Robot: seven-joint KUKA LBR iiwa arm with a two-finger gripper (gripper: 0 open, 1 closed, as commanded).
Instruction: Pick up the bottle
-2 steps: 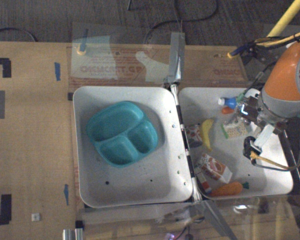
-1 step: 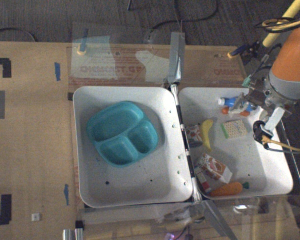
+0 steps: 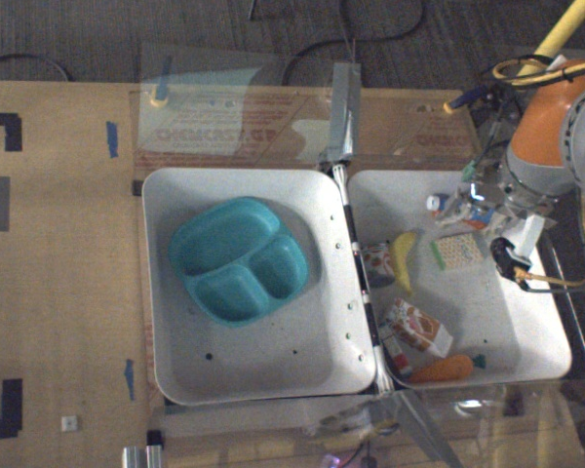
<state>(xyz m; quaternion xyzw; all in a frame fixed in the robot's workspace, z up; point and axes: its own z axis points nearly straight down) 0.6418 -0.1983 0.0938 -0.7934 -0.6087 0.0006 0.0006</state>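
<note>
A small bottle (image 3: 443,204) with a pale cap lies near the far edge of the right bin (image 3: 536,339); part of its body is hidden by the gripper. My gripper (image 3: 473,206) hangs right over the bottle's right end, below the arm's orange band (image 3: 546,130). The wrist hardware blocks the view of where it meets the bottle, so a grasp cannot be made out.
The right bin also holds a banana (image 3: 403,259), a small printed packet (image 3: 376,259), a dotted card with a green edge (image 3: 455,252), a carton (image 3: 419,328) and a carrot (image 3: 444,369). A teal divided plate (image 3: 239,259) lies in the left bin (image 3: 175,359). Cables trail beside the wrist.
</note>
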